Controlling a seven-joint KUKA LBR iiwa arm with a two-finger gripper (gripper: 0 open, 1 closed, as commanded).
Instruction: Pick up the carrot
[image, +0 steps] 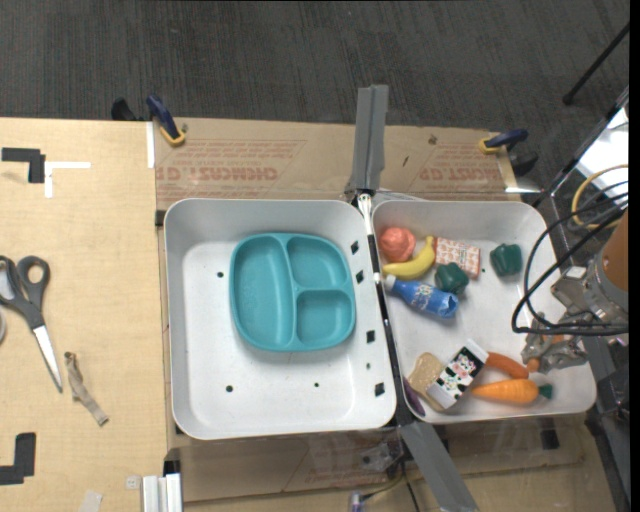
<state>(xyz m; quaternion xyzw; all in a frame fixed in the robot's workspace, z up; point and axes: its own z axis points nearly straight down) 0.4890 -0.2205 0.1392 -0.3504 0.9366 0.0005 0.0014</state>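
An orange carrot (504, 392) with a green stem end lies flat in the right bin (500, 212), near its front right corner. A second, smaller orange carrot (507, 365) rests just behind it, slanted. My gripper (553, 353) hangs at the bin's right rim, a short way right of the smaller carrot and above the bigger one's stem end. Cables and wrist parts crowd around it. Nothing is seen held in it.
The right bin also holds a small black-and-white carton (460, 375), a tan biscuit (427, 374), a blue bottle (425, 297), a banana (412, 262), a red fruit (397, 242), a pink packet (459, 253) and green pieces (506, 259). A teal divided plate (292, 290) sits in the left bin (200, 400).
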